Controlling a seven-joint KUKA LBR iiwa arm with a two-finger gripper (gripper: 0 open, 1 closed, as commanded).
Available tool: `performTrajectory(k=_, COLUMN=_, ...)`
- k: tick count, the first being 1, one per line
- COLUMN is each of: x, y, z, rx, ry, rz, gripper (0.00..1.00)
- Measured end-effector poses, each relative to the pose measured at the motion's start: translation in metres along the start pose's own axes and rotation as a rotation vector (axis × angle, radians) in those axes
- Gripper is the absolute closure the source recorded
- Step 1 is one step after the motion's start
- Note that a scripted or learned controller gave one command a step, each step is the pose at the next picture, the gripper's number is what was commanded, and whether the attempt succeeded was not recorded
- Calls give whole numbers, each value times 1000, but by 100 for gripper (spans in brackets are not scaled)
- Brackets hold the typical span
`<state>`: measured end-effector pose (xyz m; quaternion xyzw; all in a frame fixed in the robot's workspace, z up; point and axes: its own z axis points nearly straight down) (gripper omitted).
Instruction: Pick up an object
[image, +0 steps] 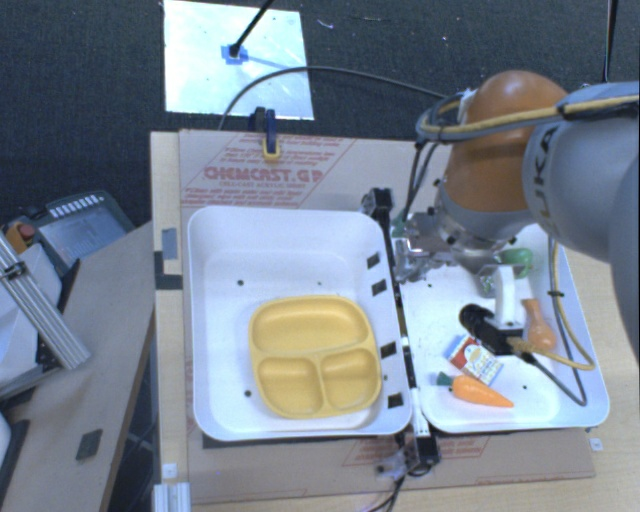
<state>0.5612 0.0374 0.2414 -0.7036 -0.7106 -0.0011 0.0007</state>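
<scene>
My pincer (425, 258) hangs low at the right bin's (575, 405) far left edge, its spread beyond telling, so I should swing it nearward and rightward over the toy carrot (482, 392) and descend squarely across it.

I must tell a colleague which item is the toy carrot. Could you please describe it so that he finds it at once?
Look in the right bin, the one under the grey arm. At its near edge lies the toy carrot, orange with a green stub on its left end. Beside it sits a small red and white carton; only the carrot is a pointed cone.
</scene>
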Motion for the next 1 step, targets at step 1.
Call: performTrajectory(k=1, x=54, y=-15, z=-5, rx=0, ry=0, rz=-1, gripper=100)
